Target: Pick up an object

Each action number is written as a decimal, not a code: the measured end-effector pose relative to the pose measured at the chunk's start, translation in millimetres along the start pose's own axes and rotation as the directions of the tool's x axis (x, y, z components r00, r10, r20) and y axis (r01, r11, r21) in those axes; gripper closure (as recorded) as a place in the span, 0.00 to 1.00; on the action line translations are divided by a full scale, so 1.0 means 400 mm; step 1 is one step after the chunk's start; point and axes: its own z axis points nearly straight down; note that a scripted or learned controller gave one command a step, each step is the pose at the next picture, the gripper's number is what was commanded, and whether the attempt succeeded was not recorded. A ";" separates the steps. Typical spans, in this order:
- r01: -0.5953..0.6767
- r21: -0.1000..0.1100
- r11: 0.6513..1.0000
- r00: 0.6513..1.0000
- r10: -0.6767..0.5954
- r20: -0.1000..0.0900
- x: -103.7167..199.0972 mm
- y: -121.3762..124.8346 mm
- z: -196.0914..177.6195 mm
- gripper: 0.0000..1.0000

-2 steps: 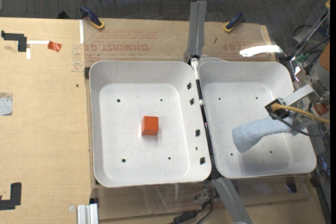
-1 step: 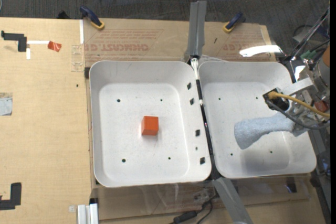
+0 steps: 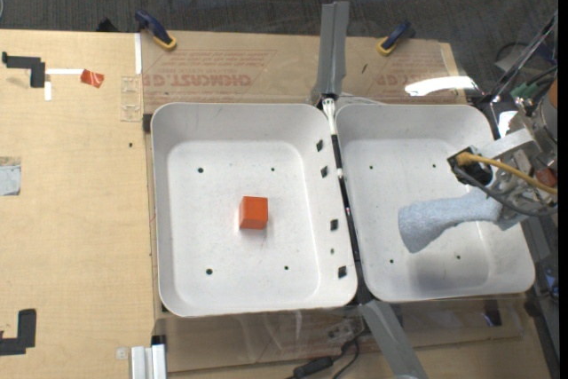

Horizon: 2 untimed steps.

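Observation:
A grey-blue soft object [image 3: 437,222], like a rolled cloth, hangs slanted over the right bin [image 3: 390,133]. Its right end is pinched in my gripper [image 3: 499,210], which reaches in from the right edge. The object's wide left end points down and left, and its blurred shadow lies on the bin floor below it, so it is off the floor. An orange-red cube [image 3: 254,213] sits alone near the middle of the left bin [image 3: 177,146], far from the gripper.
A raised divider [image 3: 339,191] with black clips separates the two bins. Cables and a yellow hose [image 3: 506,166] run along the wrist. Clamps [image 3: 156,29] hold the cardboard at the back, and a wooden bench top [image 3: 71,191] lies to the left.

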 end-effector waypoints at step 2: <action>0.140 -0.001 0.990 0.990 -0.140 -0.008 -0.012 0.087 -0.002 1.00</action>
